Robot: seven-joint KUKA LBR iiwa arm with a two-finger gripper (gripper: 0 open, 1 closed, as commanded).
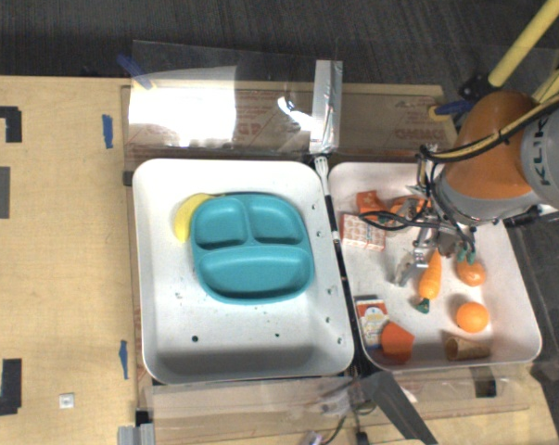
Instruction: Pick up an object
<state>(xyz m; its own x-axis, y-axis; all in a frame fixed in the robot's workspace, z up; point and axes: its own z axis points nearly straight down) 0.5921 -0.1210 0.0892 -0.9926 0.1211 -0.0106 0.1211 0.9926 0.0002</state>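
My gripper (415, 261) is low in the right bin (525, 290), reaching in from the right under the orange-banded wrist (488, 160). Its tip sits right against the upper left side of an orange carrot (429, 283) with a green end, which lies on the bin floor. I cannot see whether the carrot is between its tips. Close by are a small orange-red fruit (471, 272), a round orange (472, 317) and a brown cork-like piece (466, 348). Cables hide part of the wrist.
The right bin also holds a white carton (361, 233), an orange packet (368, 200), a small carton (372, 314) and a red cup (397, 340). In the left bin (158, 276), a teal divided plate (252, 247) lies over a yellow object (184, 216).
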